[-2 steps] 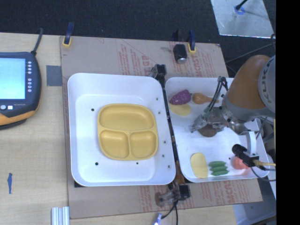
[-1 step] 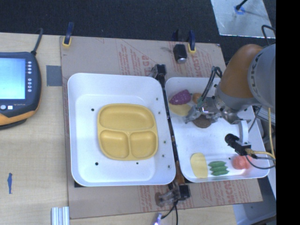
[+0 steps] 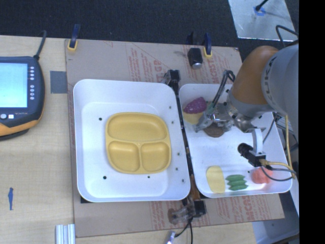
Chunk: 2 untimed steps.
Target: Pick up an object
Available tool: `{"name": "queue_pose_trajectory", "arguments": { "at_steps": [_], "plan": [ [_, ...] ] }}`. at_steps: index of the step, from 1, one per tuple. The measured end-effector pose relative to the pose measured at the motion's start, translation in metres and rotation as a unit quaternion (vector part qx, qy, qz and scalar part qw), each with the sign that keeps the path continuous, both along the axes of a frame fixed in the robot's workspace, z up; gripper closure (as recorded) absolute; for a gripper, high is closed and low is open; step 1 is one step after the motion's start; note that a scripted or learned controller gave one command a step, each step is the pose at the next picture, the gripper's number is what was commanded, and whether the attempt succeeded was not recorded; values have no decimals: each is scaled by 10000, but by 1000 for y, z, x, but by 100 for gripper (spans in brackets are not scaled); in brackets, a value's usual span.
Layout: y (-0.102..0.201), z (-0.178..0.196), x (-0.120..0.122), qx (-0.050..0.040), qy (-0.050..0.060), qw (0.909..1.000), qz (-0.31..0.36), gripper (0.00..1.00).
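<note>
My gripper [image 3: 215,122] is low in the upper part of the right bin [image 3: 228,151], reaching in from the right below the orange-banded wrist. A brown rounded object [image 3: 215,132] lies directly under the gripper and is partly hidden by it. Just to its left sits a magenta-topped piece on a pale yellow base [image 3: 195,107]. Along the bin's front edge lie a yellow block [image 3: 215,179], a green pod-shaped item [image 3: 235,182] and a red-pink item [image 3: 260,176].
The left bin [image 3: 91,136] holds a yellow divided plate [image 3: 138,142]. A black cable and connector [image 3: 252,154] cross the right bin beside the arm. A teach pendant [image 3: 18,93] rests at the far left of the bench.
</note>
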State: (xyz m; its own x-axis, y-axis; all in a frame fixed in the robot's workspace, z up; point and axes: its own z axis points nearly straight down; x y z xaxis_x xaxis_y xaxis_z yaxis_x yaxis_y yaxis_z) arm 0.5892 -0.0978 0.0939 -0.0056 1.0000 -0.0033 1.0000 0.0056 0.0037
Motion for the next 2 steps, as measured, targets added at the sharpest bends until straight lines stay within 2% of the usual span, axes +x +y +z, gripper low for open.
{"name": "queue_pose_trajectory", "arguments": {
  "at_steps": [1, 2],
  "plan": [
    [-1, 11, 0, -6, -1, 10000, 5, 100],
    [-1, 11, 0, -8, 0, 10000, 7, 0]
  ]
}}
